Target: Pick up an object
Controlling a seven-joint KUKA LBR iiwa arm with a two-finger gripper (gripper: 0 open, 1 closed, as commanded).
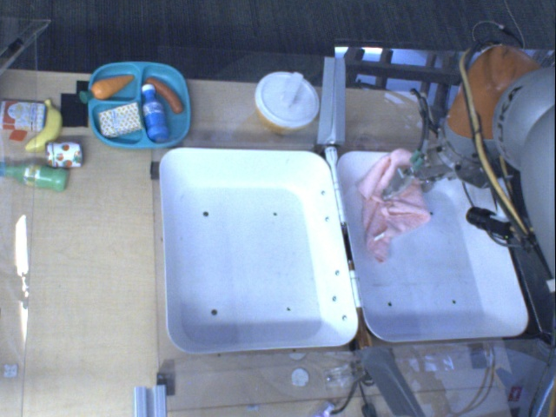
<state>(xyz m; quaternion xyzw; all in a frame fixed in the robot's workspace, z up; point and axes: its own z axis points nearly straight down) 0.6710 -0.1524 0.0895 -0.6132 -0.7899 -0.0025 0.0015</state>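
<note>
Pink cloth [389, 200]: soft, light, crumpled in right bin [452, 315]. My gripper [415, 174] over upper fold; finger state indiscernible. Pinch raised ridge.

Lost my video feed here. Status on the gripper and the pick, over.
Gripper down in right bin, on the pink cloth. Cloth bunched at bin's upper left, near the divider. Grasp unconfirmed. Nothing else near the cloth.
</note>
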